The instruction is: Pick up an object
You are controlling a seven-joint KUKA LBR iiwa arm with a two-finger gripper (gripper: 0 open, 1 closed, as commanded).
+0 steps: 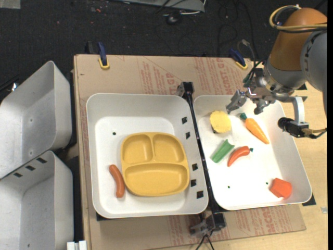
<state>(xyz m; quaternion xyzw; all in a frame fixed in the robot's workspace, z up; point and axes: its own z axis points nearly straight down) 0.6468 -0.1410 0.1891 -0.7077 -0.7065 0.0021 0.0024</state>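
The gripper (246, 103) is hovering at the upper right of the frame, over the top of the right bin (291, 155), fingers spread wide and gripping nothing. Just below it, the yellow piece (220, 122) and the carrot (256, 129) are lying on the bin floor, with the green pepper (222, 151) and red chilli (238, 154) lower down, toward the middle. An orange block (281, 188) is sitting at the lower right.
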